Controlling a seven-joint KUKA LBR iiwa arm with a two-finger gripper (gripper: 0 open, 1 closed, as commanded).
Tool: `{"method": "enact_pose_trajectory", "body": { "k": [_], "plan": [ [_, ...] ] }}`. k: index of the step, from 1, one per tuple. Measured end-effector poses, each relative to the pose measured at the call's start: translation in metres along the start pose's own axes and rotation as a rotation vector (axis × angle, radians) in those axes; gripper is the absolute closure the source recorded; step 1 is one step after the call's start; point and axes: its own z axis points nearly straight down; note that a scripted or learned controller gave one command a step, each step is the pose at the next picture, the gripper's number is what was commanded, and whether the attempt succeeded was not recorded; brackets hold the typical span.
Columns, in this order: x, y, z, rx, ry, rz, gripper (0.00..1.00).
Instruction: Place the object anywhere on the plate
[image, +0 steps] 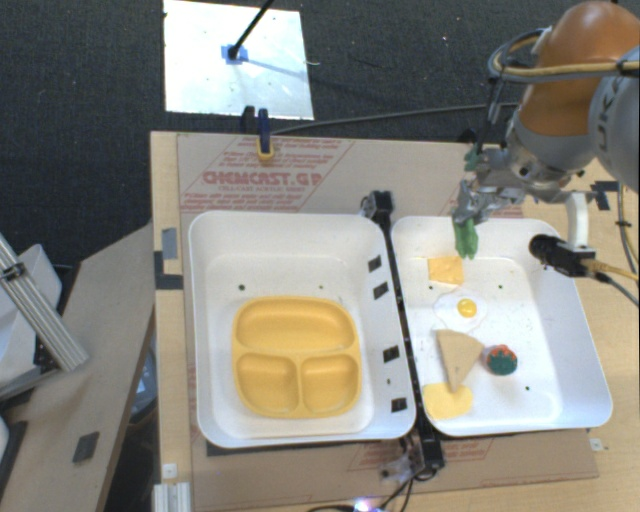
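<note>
A yellow plate (296, 357) with three compartments lies in the left bin (215, 250). Over the back of the right bin (570, 330), my gripper (468, 222) points down. A small green object (466, 243) hangs upright between its fingers, above the bin floor. The gripper is shut on it. The plate is well to the left and nearer the front than the gripper.
The right bin holds a yellow cheese square (446, 270), a fried egg (464, 309), a tan wedge (457, 355), a yellow disc (447, 400) and a red and green piece (501, 360). A black hinge strip (393, 300) divides the bins.
</note>
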Motion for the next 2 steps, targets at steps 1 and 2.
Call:
{"method": "enact_pose_trajectory", "body": {
  "k": [1, 2],
  "plan": [
    [0.06, -0.006, 0.001, -0.001, 0.0, -0.001, 1.0],
    [0.108, -0.025, 0.007, 0.0, 0.0, 0.0, 1.0]
  ]
}}
